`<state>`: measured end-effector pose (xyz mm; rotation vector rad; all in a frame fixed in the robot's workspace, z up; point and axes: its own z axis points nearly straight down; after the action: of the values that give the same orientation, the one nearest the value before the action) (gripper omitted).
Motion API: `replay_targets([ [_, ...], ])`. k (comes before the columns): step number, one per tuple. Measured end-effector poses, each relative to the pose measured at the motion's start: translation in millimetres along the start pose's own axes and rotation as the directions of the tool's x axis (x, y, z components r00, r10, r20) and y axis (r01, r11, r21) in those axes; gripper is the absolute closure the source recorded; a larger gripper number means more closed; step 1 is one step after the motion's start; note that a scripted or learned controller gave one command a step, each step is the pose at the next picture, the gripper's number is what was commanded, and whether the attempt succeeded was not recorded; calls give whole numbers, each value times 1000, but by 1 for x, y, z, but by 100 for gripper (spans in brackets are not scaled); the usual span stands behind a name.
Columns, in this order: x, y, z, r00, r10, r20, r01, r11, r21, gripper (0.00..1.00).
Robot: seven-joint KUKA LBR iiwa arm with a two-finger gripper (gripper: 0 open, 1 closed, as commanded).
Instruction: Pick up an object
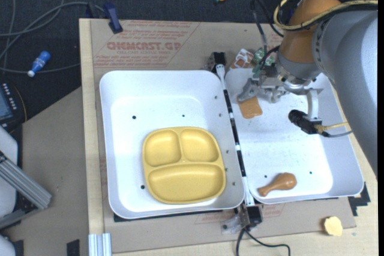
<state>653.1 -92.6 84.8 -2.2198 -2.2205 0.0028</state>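
hand [251, 95]: low over the right bin's [336, 183] far-left corner, can't tell its grip
toast slice [250, 108]: right under the hand, in the right bin
drumstick [277, 184]: right bin, near edge
yellow divided plate [183, 163]: left bin [120, 99]

The bench [150, 39] is being covered by a sheet of brown board printed with red lettering, and two shallow white bins are being borne on it side by side. The left bin [120, 93] is being taken as the landmark. The right bin [312, 183] is being seen touching it along its right wall. A blue clamp [111, 18] is being seen beyond its far left corner, at the board's far edge. A black clip [218, 59] is being seen at its far right corner. A small yellow piece [332, 225] is being seen well to its right, near the board's near edge.
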Motion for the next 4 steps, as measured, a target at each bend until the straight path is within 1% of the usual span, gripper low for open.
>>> replay_targets([
  [1, 2, 14, 0, 1000, -1, 1, 1, 1000, -5, 0],
  [2, 0, 14, 0, 1000, -1, 2, 1, 1000, -4, 0],
  [3, -11, -5, 0, 1000, 2, 0, -2, 1000, 0, 0],
  [4, -4, 4, 0, 1000, -1, 0, 1, 1000, -4, 0],
])
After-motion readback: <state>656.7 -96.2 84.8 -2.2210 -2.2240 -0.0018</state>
